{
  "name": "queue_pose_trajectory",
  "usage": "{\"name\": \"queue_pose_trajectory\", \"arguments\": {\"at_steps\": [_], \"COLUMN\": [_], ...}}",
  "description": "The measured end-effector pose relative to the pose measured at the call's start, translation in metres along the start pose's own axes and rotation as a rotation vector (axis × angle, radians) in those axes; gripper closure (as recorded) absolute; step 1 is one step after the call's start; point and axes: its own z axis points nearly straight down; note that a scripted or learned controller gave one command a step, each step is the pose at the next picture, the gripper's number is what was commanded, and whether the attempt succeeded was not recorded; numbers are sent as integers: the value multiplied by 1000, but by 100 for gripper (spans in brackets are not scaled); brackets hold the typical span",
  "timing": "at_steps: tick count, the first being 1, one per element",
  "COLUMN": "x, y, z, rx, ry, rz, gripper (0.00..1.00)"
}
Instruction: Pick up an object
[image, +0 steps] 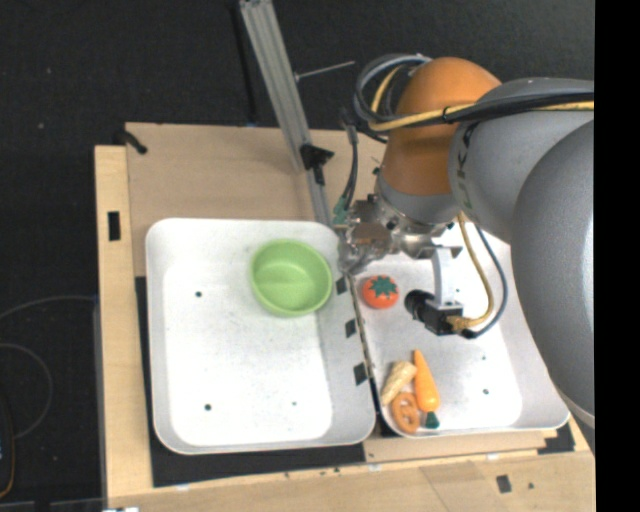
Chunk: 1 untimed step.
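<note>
Hovering at the left bin's (165, 330) right rim beside the green bowl (290, 277), the gripper (352, 250) (finger state impossible to tell) sits near a tomato (380, 291).

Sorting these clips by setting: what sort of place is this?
Probably a robotics lab grasping bench: a grey-and-orange arm reaches over two white bins on a wooden board, with a green bowl and toy foods like a tomato and carrot.

A bowl (290, 278) sits in the left bin's (200, 400) upper right. In the right bin (500, 400), a tomato (379, 291) lies upper left, a carrot (425, 380) lower left.
</note>
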Motion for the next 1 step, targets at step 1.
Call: {"name": "queue_pose_trajectory", "arguments": {"at_steps": [1], "x": [48], "y": [16], "z": [-11], "rx": [-1], "ry": [2], "rz": [-1], "gripper": [100]}}
